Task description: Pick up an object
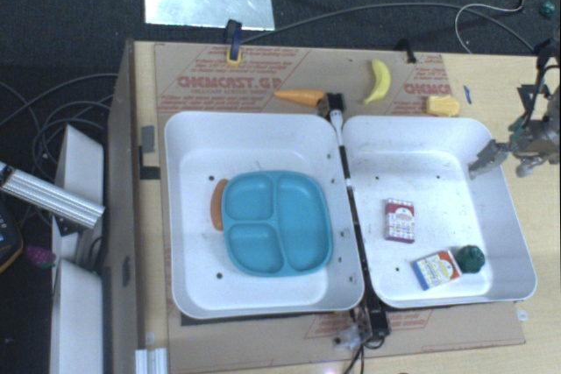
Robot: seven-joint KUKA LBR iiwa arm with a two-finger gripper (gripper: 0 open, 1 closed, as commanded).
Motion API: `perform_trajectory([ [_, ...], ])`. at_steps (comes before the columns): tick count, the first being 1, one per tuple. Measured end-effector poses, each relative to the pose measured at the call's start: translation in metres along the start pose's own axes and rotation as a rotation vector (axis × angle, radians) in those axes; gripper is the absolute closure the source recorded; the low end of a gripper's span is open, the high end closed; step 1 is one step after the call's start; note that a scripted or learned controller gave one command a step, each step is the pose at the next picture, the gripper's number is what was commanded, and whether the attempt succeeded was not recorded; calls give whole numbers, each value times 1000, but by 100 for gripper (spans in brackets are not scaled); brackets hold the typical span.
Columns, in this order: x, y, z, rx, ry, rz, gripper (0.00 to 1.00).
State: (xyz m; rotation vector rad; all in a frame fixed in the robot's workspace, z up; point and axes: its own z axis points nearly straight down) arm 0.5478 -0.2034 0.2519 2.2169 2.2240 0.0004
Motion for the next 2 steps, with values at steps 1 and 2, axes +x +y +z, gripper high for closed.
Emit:
perform_trajectory([
  [1,56,-10,97,2,2,-1,0],
  [2,113,5,168,0,1,0,0],
])
